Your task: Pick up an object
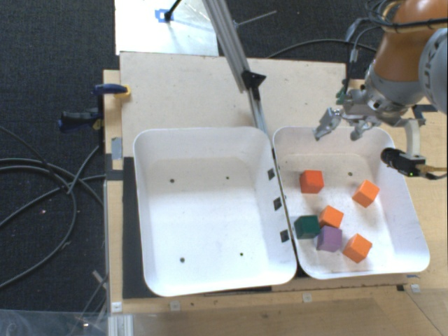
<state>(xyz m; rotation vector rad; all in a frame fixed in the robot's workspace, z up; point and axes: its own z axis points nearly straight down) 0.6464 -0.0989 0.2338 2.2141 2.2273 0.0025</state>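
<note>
Several small blocks lie in the right bin: an orange-red cube, an orange cube, another orange cube, a dark green block, a purple block and an orange cube nearest the front. My gripper hangs above the far rim of the right bin, its two fingers spread apart and pointing down with nothing between them. It is well behind and above the orange-red cube.
The left bin sits beside the right one, sharing a divider with black clips. A slanted metal pole crosses the bench behind the bins. A blue clamp grips the bench's left edge.
</note>
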